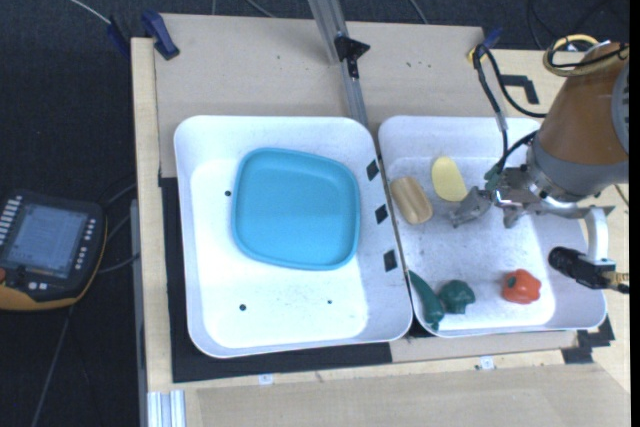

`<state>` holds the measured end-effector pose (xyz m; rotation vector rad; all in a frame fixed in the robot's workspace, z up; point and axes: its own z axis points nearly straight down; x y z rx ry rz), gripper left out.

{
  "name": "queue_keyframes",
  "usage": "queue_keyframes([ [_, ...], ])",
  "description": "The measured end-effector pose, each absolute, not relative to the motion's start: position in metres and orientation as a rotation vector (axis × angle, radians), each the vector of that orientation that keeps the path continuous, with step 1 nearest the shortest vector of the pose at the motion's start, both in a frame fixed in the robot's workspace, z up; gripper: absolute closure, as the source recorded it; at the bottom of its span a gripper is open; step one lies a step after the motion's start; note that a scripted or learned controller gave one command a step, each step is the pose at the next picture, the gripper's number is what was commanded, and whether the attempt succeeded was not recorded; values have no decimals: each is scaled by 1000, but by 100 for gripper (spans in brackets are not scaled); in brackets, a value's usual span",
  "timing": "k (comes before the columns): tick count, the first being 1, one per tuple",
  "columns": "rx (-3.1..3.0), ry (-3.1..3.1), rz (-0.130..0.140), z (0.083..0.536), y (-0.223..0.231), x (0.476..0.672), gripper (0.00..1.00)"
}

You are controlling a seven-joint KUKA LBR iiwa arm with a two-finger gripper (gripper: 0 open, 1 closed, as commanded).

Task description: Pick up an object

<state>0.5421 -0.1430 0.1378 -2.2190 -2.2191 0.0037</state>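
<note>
Right bin, front edge: dark green object at the divider, red pepper-like piece well apart. Behind: tan roll just beside yellow piece. Hand spread, pinching nothing, near the yellow piece. Left bin: blue plate. Pale wooden surface; dark carpet, cables.

Legible text, labels, brands, numbers: I can read none; the handheld pendant at nine o'clock shows a lit screen, its contents too small for me to make out; the black marks along the divider between the bins carry no characters I can read.
</note>
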Motion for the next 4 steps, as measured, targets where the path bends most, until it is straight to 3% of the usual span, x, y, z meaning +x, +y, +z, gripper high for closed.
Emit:
queue_keyframes([
  [1, -2219, -2219, 3, 94, -143, 541, 0],
  [2, -2221, -2222, -1, 106, -143, 542, 100],
  [4, -2224, -2225, -5, 203, -141, 556, 100],
])
